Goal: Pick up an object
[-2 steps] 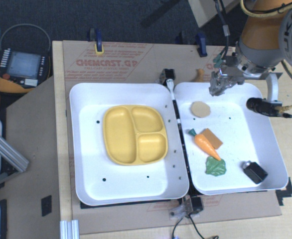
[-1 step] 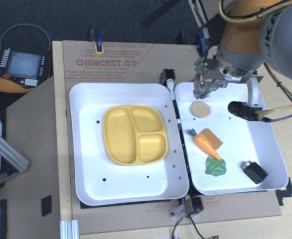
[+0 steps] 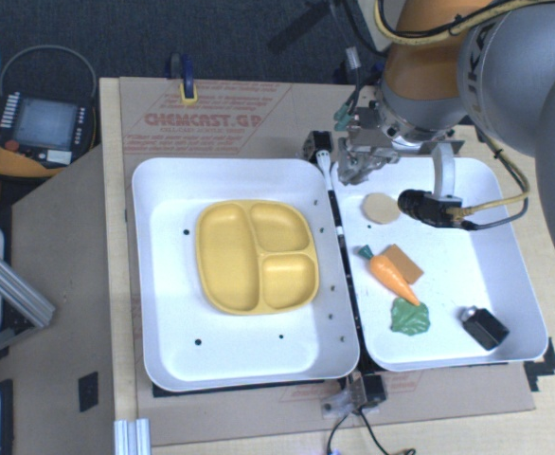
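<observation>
The arm [image 3: 519, 60] is a thick, rounded tube of smooth matte grey, with a broad glossy orange band [image 3: 443, 27] above the wrist. Black and yellow cables [image 3: 420, 32] loop around that band. Below the band sits the hand [image 3: 363, 164], a cluttered block of bare metal and dark fittings.

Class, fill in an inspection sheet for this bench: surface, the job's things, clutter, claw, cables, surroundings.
Surface: two white bins side by side, left bin, right bin, on a cardboard sheet.
Job's things: in the right bin, toy carrot lying across a tan block, green leafy piece, beige disc, black block.
Clutter: yellow divided plate in the left bin.
Claw: over the right bin's far left corner.
Cables: yellow cable by the arm.
Surroundings: handheld screen unit at the left.
</observation>
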`<state>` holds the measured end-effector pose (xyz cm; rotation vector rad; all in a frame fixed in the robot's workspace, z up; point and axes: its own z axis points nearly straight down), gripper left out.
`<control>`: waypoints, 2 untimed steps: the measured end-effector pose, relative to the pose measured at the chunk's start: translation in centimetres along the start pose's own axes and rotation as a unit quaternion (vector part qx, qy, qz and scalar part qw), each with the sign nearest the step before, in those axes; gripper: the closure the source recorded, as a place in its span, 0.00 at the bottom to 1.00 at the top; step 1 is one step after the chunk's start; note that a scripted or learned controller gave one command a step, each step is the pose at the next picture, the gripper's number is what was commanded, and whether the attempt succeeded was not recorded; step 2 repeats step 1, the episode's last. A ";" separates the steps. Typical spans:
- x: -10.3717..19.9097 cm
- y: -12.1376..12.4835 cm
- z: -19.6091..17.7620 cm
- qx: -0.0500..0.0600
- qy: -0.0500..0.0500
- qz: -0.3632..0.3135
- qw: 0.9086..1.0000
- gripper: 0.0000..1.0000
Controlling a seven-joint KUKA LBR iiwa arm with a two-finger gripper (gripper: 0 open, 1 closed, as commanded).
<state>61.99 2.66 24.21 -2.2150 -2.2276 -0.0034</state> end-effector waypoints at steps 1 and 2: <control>5.7 0.4 1.7 0.001 0.000 0.000 1.000 1.00; 5.7 0.4 1.7 0.001 0.000 0.000 1.000 1.00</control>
